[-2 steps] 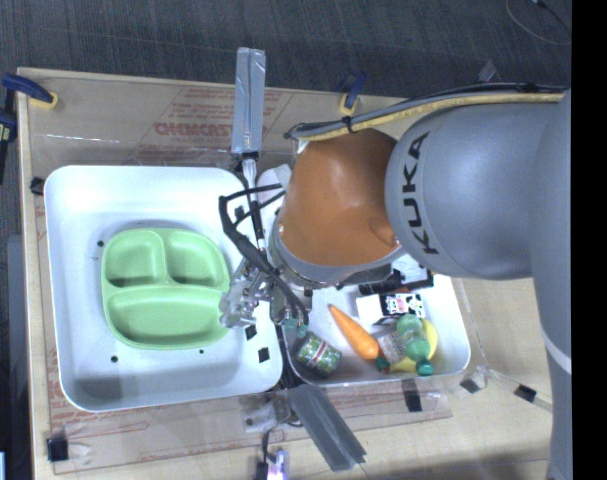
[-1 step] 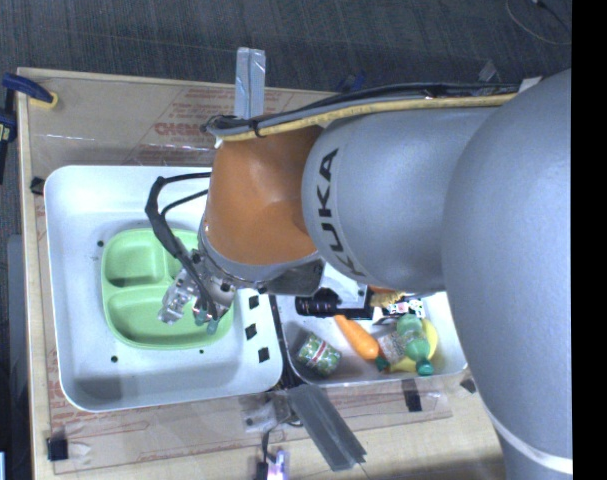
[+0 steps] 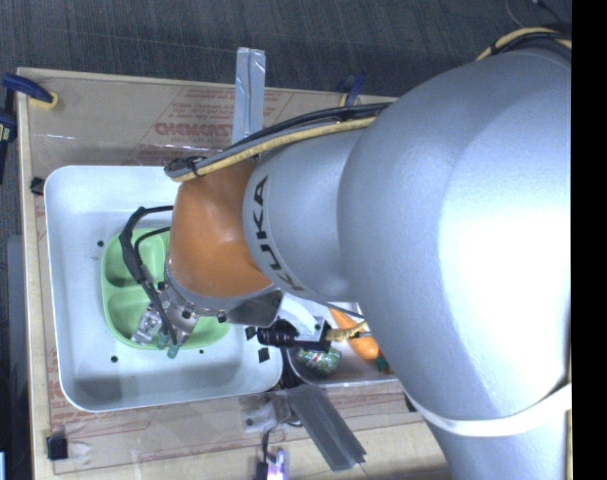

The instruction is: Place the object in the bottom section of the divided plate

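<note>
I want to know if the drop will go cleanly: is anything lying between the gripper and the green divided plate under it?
Nothing visible does. The gripper hangs right over the lower part of the green divided plate in the left bin, with only plate surface showing beside it.

Green divided plate (image 3: 119,286) in white bin (image 3: 65,268); orange-banded arm (image 3: 215,238).

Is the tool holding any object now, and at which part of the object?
It cannot be told. The tool sits low over the green divided plate in the left bin, but the arm hides what is at its tip.
</note>
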Controlling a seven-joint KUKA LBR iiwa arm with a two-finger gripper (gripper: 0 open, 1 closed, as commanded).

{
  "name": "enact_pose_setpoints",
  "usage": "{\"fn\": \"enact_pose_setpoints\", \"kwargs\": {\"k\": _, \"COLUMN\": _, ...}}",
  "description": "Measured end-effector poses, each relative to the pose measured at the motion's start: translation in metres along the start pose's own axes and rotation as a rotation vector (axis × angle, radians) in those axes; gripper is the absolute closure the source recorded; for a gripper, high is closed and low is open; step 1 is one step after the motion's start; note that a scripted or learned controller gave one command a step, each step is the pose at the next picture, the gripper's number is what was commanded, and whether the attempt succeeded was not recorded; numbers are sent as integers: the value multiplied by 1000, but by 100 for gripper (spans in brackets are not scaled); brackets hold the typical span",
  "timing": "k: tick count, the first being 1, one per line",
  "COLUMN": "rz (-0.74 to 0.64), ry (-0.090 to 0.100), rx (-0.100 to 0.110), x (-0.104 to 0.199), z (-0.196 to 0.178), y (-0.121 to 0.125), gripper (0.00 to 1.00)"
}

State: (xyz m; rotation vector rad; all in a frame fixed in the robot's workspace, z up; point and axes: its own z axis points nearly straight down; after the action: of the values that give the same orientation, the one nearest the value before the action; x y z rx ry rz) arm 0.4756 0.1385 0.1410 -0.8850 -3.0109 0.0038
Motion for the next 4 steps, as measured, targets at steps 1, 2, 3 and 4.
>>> {"fn": "enact_pose_setpoints", "kwargs": {"k": 1, "rz": -129, "ry": -6, "rx": -4, "x": -52, "z": -108, "y": -77, "gripper": 100}}
{"fn": "enact_pose_setpoints", "kwargs": {"k": 2, "rz": 12, "ry": 0, "rx": -1, "x": -30, "z": -50, "y": -47, "gripper": 100}}
{"fn": "enact_pose_setpoints", "kwargs": {"k": 3, "rz": -199, "ry": -2, "rx": -3, "x": -14, "z": 47, "y": -20, "gripper": 100}}
{"fn": "enact_pose_setpoints", "kwargs": {"k": 4, "rz": -462, "ry": -5, "rx": -4, "x": 21, "z": -21, "y": 34, "gripper": 100}}
